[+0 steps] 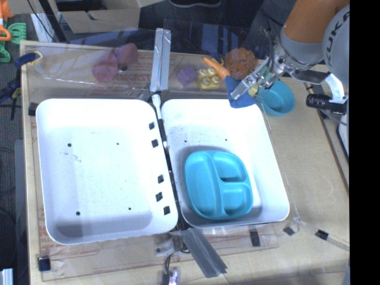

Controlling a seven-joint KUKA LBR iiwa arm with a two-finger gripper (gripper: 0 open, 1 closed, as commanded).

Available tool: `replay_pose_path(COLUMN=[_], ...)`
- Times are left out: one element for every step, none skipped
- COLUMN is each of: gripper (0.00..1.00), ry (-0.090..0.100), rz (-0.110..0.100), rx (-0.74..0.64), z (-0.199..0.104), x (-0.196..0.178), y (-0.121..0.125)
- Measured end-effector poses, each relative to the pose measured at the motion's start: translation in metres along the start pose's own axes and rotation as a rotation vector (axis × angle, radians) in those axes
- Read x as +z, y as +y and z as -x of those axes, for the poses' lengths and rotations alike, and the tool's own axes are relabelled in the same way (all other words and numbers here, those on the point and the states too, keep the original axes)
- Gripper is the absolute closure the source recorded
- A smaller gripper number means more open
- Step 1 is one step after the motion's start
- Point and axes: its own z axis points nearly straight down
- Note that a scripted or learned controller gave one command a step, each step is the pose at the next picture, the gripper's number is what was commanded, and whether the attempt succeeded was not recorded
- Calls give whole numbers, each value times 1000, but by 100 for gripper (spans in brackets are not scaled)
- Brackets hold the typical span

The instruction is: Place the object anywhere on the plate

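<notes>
Your tool [252,86] grips a blue object [240,98] above the bin's far rim, well apart from the plate [217,184]; a slack grip could drop it short.

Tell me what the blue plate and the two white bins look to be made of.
Blue plate: probably moulded plastic, smooth with a slight sheen; its even colour, rounded corners and moulded compartment ridges suggest this. Left white bin and right white bin: likely thin plastic or coated sheet, matte white, with rolled rims; the view leaves open which.
</notes>
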Motion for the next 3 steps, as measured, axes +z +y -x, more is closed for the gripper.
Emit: replay_pose_path(gripper=[100,100,0], ry=[4,5,3], rz=[-2,-4,-1], rx=[-111,-149,-148], z=[-45,-99,-98], x=[2,80,79], y=[-75,-85,-85])
